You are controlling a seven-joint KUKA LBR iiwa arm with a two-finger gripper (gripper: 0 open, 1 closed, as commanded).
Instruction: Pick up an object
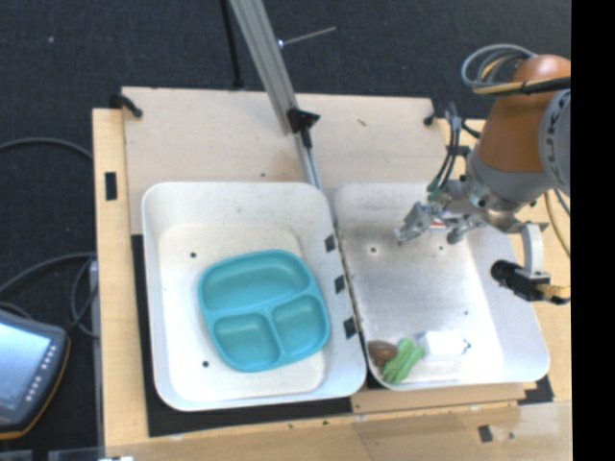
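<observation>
My gripper (430,227) hangs over the far part of the right bin (500,339), open, with nothing between its fingers. At that bin's near edge lie three small objects close together: a brown rounded piece (382,351), a green elongated object (406,360) and a small white object (443,344). They sit well below the gripper in the view, apart from it.
A turquoise divided plate (263,307) lies in the left bin (173,257). A slanted metal rail (274,65) rises from the back of the bench between the bins. A screen device (27,365) sits off the bench at the left.
</observation>
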